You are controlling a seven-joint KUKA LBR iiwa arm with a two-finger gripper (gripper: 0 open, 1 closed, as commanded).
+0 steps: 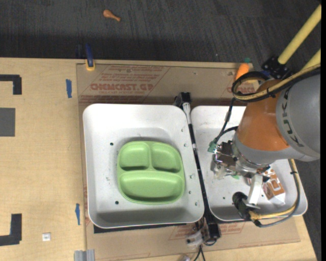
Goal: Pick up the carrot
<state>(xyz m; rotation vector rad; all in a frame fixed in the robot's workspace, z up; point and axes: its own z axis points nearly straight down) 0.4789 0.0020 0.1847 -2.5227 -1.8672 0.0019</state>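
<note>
My arm, with its orange band (260, 127), reaches in from the right and hangs over the right white bin (219, 117). The gripper (224, 162) points down at the bin's left half, and the wrist hides most of it. A small green scrap (235, 176) peeks out from under the wrist; I cannot tell what it belongs to. An orange, brown and white item (274, 187) lies in the right bin just right of the wrist, partly covered by the arm. Whether it is the carrot is unclear.
The left white bin (102, 153) holds a green divided plate (151, 171). A black divider (192, 148) runs between the bins. A small orange thing (111, 15) lies on the dark floor beyond the bench. Cables (265, 216) loop over the right bin's front edge.
</note>
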